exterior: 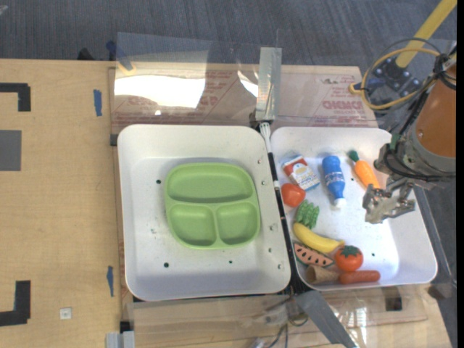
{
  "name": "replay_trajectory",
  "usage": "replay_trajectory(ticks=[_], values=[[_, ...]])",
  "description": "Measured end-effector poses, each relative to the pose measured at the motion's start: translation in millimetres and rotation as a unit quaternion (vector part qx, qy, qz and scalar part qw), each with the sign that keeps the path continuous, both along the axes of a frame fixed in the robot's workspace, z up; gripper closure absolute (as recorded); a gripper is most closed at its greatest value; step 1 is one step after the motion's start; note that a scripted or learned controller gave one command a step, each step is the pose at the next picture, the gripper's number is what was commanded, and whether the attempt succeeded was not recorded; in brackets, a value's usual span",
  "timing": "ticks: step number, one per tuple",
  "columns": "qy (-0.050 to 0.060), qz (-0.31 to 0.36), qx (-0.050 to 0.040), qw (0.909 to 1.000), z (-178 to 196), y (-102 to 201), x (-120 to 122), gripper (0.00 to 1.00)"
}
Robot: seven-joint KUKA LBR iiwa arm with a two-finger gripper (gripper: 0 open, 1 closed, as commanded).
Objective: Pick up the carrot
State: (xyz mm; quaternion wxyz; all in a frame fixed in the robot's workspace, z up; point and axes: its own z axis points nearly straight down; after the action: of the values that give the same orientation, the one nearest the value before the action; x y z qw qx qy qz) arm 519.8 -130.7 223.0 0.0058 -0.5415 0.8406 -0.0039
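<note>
In the right bin (406, 256), the arm partly covers the carrot (363, 172).

A robotics lab is showing here; taped wooden bench (58, 194) is bearing white bins (138, 216); yellow cables (391, 56) are trailing.

Desk (51, 194) is bare light wood. Two shallow white bins sit on it side by side, edges touching: left bin (138, 216) and right bin (406, 245) (blue tape bits (97, 101) on the wood near the left one).
</note>
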Motion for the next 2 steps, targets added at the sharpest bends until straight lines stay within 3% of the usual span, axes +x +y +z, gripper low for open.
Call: replay_trajectory(ticks=[1, 2], values=[[0.005, -0.010, 0.0006, 0.9999, 28, -4, -39, 1.00], [0.002, -0.032, 0.0028, 0.9995, 49, 106, -29, 1.00]])
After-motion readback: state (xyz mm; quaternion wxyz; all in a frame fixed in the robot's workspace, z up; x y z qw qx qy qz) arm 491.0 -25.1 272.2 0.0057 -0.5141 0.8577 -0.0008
